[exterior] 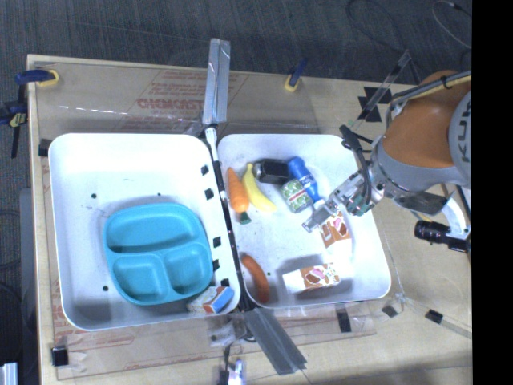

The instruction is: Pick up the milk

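Twice spotting a white-and-brown carton in the right bin: far carton by the right wall, near carton close to the near wall. Not managing to tell the milk between them. Seeing the gripper reaching in from the right, hanging over the bin's middle, overlapping the far carton's left edge. Placing the near carton apart from it, on the near side. Not managing to read the gripper as spread or closed.

Logging green can, blue bottle, black object, banana and carrot left of the gripper. Noting a blue divided tray in the left bin, plus a small blue-and-orange carton at its near right corner.
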Controlling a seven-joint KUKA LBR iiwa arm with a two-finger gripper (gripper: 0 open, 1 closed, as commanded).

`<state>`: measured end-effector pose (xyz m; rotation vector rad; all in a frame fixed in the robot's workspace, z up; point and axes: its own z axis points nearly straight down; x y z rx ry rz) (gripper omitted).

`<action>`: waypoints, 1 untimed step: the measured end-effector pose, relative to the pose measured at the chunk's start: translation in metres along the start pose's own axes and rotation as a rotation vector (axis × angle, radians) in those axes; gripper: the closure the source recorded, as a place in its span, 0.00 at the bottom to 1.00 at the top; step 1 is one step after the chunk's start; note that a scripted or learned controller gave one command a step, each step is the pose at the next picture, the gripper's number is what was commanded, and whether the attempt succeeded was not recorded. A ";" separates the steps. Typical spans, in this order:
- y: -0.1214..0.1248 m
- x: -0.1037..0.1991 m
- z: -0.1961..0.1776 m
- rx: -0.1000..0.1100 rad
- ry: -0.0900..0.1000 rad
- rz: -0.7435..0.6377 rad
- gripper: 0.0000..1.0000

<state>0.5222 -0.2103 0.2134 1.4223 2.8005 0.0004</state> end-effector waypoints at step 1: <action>-0.008 0.008 0.123 0.003 0.003 0.207 0.00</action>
